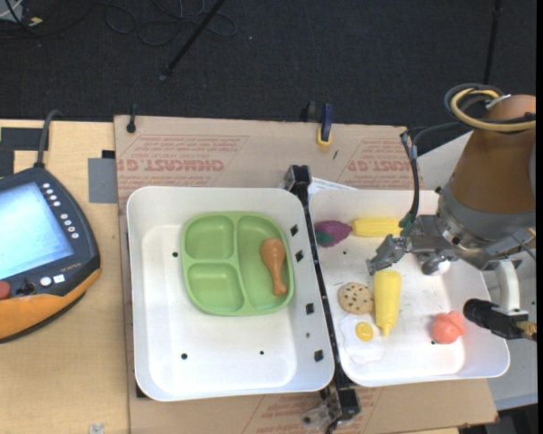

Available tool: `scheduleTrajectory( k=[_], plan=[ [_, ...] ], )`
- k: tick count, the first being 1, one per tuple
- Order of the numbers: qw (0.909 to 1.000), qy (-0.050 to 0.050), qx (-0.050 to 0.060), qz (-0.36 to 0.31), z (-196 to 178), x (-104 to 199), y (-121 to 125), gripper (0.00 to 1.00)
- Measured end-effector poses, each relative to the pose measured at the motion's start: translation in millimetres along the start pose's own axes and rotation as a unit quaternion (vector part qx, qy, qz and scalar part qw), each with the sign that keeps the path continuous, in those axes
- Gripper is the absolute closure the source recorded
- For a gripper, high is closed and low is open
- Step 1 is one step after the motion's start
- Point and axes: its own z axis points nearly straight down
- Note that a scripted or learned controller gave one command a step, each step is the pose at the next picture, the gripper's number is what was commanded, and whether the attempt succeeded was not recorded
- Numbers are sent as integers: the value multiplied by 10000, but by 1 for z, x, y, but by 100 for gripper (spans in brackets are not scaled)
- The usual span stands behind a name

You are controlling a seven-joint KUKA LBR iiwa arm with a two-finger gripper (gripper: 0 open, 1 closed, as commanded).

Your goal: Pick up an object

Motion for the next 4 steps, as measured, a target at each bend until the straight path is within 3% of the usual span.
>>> scheduleTrajectory(
  k=[2, 3, 4],
  plan=[
    [10000, -6, -29, 1, 106, 8, 4, 0],
    [9999, -25, -122, 13, 127, 7, 11, 0],
    [9998, -89, -191, 65, 113, -1, 14, 100]
  ],
)
